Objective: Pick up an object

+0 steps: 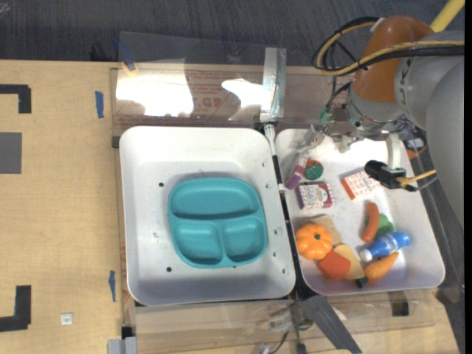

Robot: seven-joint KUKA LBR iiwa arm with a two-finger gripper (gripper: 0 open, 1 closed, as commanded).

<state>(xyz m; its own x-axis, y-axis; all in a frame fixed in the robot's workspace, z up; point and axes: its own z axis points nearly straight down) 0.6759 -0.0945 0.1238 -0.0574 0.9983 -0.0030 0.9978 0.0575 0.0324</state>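
Note:
The right bin (424, 268) holds several toy foods. An orange pumpkin (313, 242) lies at its front left, beside a red-orange piece (335, 264). A blue bottle (385, 245), a carrot (380, 268) and a red sausage (370, 220) lie at the front right. A red-and-white box (359, 183), a small white pouch (315, 195), a purple pack (296, 177) and a green-and-red piece (315, 170) lie further back. My gripper (333, 133) hangs over the bin's far edge, just behind the green-and-red piece, with nothing seen in it.
The left bin (140, 161) carries a teal divided plate (216, 222). A clear panel and a metal bracket (273, 87) stand behind the bins. The grey arm with its orange band (391, 50) and cables crosses the right bin's far right corner.

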